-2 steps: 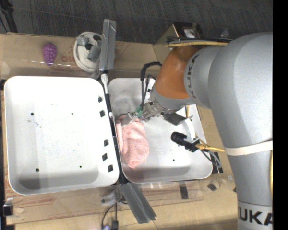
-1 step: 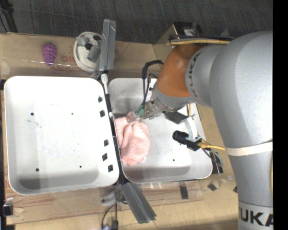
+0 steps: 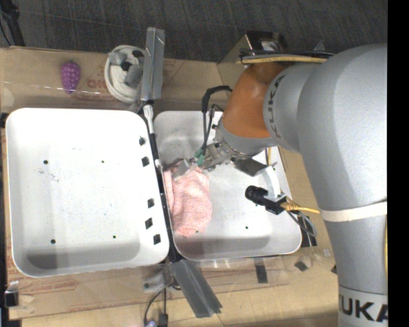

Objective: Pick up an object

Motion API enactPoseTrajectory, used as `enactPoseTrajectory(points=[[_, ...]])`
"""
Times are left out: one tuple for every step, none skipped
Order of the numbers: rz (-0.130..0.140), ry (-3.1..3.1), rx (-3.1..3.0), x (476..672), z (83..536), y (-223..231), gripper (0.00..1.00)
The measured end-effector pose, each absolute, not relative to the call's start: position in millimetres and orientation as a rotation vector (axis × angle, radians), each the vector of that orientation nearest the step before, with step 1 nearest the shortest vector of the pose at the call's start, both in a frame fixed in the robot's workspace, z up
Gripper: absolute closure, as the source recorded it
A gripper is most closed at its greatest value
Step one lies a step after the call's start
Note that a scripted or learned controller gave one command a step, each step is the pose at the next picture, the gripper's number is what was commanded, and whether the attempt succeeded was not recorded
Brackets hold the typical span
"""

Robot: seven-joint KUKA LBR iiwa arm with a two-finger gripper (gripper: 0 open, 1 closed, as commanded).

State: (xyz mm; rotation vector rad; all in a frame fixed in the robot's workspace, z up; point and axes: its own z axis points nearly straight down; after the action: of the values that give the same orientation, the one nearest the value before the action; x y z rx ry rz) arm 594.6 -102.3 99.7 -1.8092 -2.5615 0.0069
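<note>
A pink cloth (image 3: 188,203) lies crumpled in the right bin (image 3: 225,240), against its left wall. My gripper (image 3: 191,164) reaches down into that bin from the right, with its tip at the cloth's upper edge. A small green part shows at the gripper's tip. The arm's orange band and grey body cover the bin's upper right part.
The left bin (image 3: 75,189) stands beside the right one, split off by a grey divider with black clips (image 3: 150,203). Behind the bins on the bench lie a purple grape-like toy (image 3: 70,75) and a white coiled thing (image 3: 125,72).
</note>
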Motion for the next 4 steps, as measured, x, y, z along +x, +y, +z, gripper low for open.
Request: enactPoseTrajectory(points=[[0.01,-2.562,-1.804,594.8,108.2,-102.3,1.0],[0.01,-2.563,-1.803,594.9,108.2,-102.2,0.0],[0.013,-2.564,-1.799,595.1,116.7,-102.3,1.0],[0.014,-2.565,-1.798,595.2,116.8,-102.2,0.0]])
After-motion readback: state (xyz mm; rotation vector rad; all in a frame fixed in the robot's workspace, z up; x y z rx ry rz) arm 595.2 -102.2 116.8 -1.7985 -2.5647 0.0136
